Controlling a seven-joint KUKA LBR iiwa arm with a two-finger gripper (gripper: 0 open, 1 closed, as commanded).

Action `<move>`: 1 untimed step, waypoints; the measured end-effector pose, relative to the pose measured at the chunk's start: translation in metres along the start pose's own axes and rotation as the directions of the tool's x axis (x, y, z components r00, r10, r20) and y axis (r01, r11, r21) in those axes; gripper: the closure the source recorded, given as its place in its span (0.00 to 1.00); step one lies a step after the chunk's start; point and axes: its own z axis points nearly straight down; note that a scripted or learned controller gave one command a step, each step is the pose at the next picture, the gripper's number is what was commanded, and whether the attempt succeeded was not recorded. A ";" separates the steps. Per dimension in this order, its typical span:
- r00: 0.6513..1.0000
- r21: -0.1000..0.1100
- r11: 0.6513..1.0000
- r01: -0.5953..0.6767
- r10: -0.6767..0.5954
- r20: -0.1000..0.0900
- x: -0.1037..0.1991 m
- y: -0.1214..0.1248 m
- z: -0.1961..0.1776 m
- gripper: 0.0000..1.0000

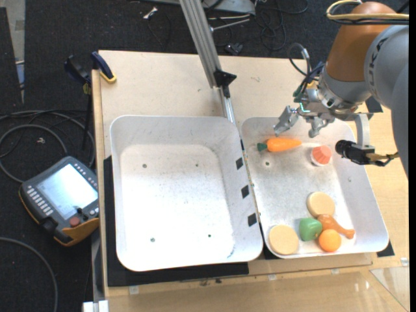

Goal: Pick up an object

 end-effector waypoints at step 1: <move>1.000 -0.004 1.000 0.001 -0.001 0.001 0.000 0.001 -0.003 0.00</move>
